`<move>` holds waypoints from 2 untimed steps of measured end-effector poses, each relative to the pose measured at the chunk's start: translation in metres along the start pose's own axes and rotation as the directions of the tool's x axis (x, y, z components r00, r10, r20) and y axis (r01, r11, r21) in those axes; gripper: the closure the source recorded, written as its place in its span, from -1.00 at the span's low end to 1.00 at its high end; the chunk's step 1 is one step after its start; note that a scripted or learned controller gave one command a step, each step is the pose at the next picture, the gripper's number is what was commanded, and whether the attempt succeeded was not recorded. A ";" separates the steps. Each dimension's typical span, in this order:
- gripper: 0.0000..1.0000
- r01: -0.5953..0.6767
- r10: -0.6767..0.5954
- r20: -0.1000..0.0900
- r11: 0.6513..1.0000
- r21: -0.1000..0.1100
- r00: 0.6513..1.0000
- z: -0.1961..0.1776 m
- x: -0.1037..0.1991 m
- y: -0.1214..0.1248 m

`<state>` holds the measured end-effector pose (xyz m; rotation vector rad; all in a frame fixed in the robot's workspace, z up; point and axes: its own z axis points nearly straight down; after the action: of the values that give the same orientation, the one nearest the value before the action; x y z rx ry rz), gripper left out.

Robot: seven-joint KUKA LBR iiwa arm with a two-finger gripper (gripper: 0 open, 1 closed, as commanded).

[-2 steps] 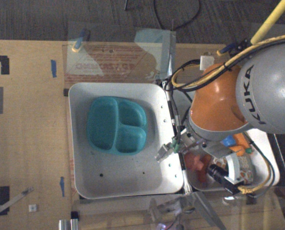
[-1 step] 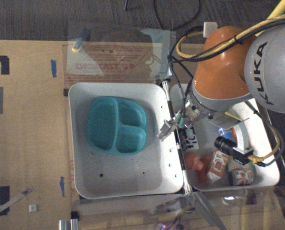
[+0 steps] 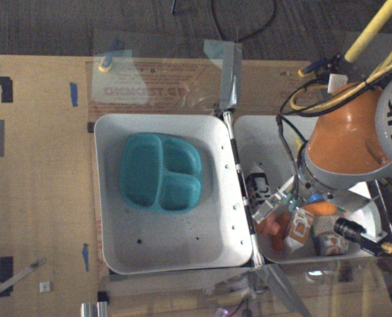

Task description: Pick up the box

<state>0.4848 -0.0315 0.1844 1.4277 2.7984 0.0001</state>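
Observation:
The box (image 3: 299, 229) is a small orange and white carton lying at the front of the right bin (image 3: 249, 137), among other small items. My gripper (image 3: 280, 205) hangs low in that bin under the orange wrist band, just left of and behind the box. The wrist hides most of the gripper. I see nothing clearly held by it.
Around the box lie a red piece (image 3: 270, 227), an orange item (image 3: 323, 208), a patterned grey block (image 3: 329, 244) and a black and white packet (image 3: 257, 184). The left bin (image 3: 110, 197) holds a teal divided plate (image 3: 161, 172). Cables loop behind the right bin.

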 end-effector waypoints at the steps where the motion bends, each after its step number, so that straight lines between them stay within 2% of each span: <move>1: -1.00 0.022 -0.022 0.004 1.000 -0.002 1.000 -0.118 -0.079 -0.063; 2: -1.00 0.209 -0.209 0.001 0.978 -0.001 0.978 -0.016 -0.005 0.009</move>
<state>0.4947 -0.0302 0.2005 1.1256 2.9318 0.0014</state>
